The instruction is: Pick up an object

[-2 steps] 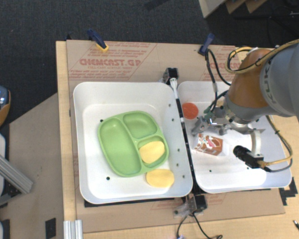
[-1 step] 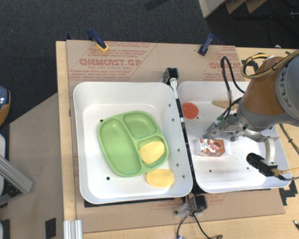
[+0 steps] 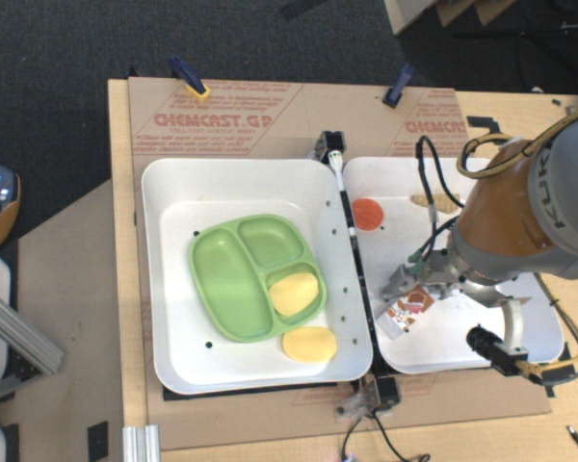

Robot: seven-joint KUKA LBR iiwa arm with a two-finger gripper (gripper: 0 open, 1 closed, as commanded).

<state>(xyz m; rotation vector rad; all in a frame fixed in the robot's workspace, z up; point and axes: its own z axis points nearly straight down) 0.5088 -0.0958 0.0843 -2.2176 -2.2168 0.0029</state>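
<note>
The arm's tool (image 3: 411,287) hung low in the right bin (image 3: 549,330), just above a small packet (image 3: 407,311); its finger state could not be told.

My arm (image 3: 520,210) comes in from the right side of the view, the big grey body up near the edge and the orange band just above the wrist, tilted down and to the left. The wrist points down toward the lower left, with cables looping over the top of the orange part. My gripper (image 3: 405,292) sits low at the end of it, a metal-grey cluster. From this angle I honestly can't make out how it's set.
</note>
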